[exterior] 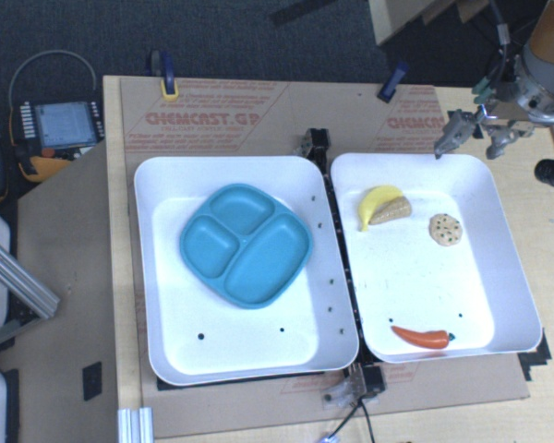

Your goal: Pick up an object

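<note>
camera view — the end effector [475, 132] hangs over the far right corner of the right bin [499, 247], at or just past its back rim, with the arm coming in from the right edge. its two fingers are spread apart with nothing between them; it holds no object.

three candidates lie in the right bin. the cookie [445, 229] is nearest, just toward the camera and a little left of the end effector; it is round, so there is no long axis to line up with. the banana [383, 207] lies further left, near the bin's back left part, its long axis running roughly left to right with a slight tilt. the pepper [422, 337] sits well apart, at the near rim, its long axis also nearly left to right.

the blue plate [246, 245] fills the middle of the left bin [166, 330], far across from the end effector.

my guess — the cookie asks the shortest move: toward the camera, slightly left, then down.
</note>
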Tool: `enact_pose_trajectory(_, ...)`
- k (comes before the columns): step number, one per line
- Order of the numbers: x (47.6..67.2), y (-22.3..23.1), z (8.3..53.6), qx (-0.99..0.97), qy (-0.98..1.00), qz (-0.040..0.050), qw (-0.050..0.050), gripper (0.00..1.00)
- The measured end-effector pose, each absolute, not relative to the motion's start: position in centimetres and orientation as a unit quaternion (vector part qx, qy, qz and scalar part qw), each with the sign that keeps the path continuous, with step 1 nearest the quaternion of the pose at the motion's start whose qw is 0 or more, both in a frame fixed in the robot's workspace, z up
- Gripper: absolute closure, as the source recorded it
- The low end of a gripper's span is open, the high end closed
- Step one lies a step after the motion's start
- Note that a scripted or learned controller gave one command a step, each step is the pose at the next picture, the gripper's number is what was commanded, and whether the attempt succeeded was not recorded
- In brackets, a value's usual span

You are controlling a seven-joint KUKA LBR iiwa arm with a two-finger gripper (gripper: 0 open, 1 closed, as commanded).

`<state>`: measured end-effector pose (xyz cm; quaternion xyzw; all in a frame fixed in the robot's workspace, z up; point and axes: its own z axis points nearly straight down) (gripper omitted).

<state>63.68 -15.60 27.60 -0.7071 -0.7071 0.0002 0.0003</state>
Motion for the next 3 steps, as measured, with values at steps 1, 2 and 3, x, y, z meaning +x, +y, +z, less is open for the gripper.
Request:
enact_pose_trajectory(1,63.5,-16.5,22.8,-0.708,-0.707,0.0020,0.003,0.00)
enact_pose_trajectory(2,63.2,-15.8,18.5,-0.707,-0.707,0.0003,0.000,0.00)
enact_pose_trajectory(3,63.0,-15.1,14.1,-0.707,-0.707,0.0017,0.003,0.00)
